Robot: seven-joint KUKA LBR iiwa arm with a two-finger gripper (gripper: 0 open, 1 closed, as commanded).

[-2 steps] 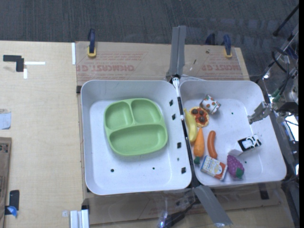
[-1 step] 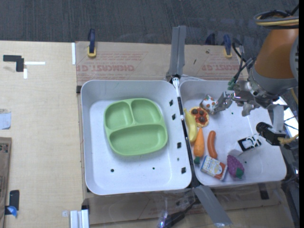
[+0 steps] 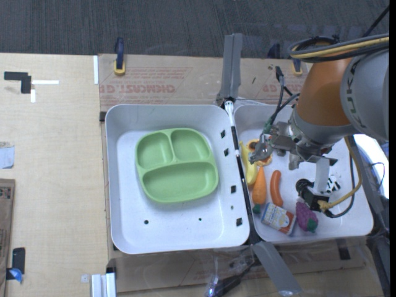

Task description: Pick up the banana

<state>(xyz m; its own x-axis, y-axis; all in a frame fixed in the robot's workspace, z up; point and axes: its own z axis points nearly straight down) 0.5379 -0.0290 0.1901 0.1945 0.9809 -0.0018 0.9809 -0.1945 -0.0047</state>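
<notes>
Banana (image 3: 250, 166) lies in the right bin (image 3: 346, 228) against its left wall, its long axis running near to far, just left of the end effector (image 3: 265, 148), which hangs over its far end, its opening impossible to tell.

Red print on cardboard sheet (image 3: 167, 79) behind bins, upside down, reads roughly "CHEMCAST"; rest illegible

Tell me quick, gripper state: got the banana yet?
Gripper: over the right bin, just above the banana; open or shut cannot be told, and no hold on the banana is visible.
</notes>
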